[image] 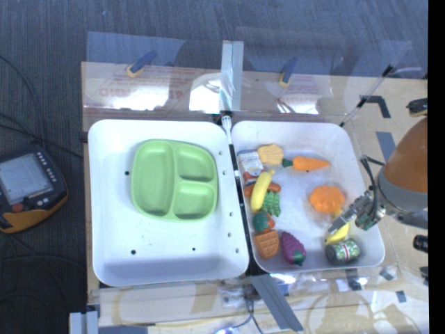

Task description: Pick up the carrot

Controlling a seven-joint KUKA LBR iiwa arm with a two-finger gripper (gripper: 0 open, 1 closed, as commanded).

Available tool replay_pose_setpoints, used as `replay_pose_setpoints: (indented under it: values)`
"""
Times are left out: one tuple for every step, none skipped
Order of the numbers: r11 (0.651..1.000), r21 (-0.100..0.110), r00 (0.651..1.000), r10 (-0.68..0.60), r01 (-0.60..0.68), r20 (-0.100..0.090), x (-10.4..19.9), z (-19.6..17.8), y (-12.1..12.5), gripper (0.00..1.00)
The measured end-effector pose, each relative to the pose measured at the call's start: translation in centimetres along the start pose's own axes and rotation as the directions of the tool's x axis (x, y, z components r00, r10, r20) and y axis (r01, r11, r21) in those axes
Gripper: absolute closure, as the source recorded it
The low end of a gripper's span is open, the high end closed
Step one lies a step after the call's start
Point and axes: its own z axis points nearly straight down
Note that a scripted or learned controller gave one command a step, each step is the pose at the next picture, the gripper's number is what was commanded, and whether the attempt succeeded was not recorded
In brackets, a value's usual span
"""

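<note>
While the orange plastic carrot point(309, 163) lies free at upper right, the two-finger gripper point(345, 225) works lower
Its jaws seem to pinch a small yellow piece point(337, 233), well apart from that target

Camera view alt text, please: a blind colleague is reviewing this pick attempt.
A carrot lies untouched near the back of the right bin, while the arm's pincer hovers toward that bin's front right, just above a green can and apart from the carrot. The left bin holds a green divided plate.
</note>
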Motion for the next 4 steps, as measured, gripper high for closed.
replay_pose_setpoints:
  values:
    - [0.874,-0.008,0.874,0.485,-0.485,0.002,-3.1,2.4,5.7,1.0]
    - [0.78,-0.007,0.78,0.626,-0.626,0.002,-5.8,2.4,8.2,1.0]
    - [0.653,-0.002,0.653,0.757,-0.757,-0.001,0.9,-4.7,10.8,1.0]
    - [0.306,-0.006,0.306,0.952,-0.952,-0.003,-6.5,2.5,10.8,1.0]
